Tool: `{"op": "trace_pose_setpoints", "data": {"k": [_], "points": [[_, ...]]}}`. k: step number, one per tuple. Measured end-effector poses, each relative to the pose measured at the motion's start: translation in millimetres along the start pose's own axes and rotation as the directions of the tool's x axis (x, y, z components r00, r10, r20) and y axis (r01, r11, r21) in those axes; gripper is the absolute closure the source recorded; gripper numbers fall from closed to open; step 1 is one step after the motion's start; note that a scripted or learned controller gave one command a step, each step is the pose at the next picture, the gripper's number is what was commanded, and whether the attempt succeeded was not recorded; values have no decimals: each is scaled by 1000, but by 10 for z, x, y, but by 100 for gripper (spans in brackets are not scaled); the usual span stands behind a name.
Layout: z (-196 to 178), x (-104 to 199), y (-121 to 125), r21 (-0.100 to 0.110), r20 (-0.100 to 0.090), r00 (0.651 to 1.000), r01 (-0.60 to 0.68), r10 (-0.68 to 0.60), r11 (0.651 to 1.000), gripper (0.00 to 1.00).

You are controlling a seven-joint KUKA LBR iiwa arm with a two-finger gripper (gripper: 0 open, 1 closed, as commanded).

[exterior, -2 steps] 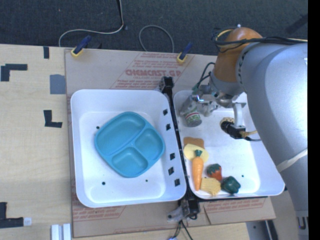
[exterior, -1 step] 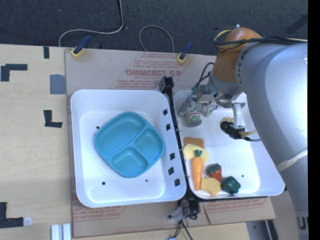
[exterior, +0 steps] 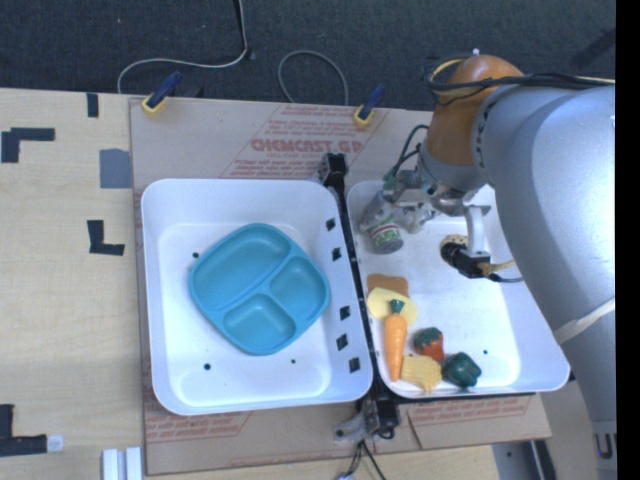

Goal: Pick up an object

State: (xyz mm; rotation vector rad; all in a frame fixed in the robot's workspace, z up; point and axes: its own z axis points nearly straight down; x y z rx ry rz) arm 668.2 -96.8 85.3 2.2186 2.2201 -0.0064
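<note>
My gripper [exterior: 383, 211] hangs over the far left part of the right bin [exterior: 500, 318], close to the divider between the bins. A small can [exterior: 386, 236] with a greenish label sits right beneath it, touching or nearly touching it. Toward the bin's front lie an orange carrot [exterior: 396, 340], a yellow piece [exterior: 378, 304] on a brown slice [exterior: 389, 286], a red and green fruit [exterior: 430, 342], a dark green item [exterior: 462, 370] and a pale yellow item [exterior: 420, 372].
The left bin [exterior: 165, 228] holds a blue divided plate [exterior: 260, 286]. My grey arm [exterior: 560, 168] covers the right bin's far right side, with a black cable fitting [exterior: 462, 256] hanging over the bin floor. Cables and clamps lie behind the bins.
</note>
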Motion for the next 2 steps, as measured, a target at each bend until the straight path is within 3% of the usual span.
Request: {"op": "trace_pose_setpoints", "data": {"k": [2], "points": [[-2, -84, 7, -3, -4, 1000, 0, 0, 1000, 0]]}}
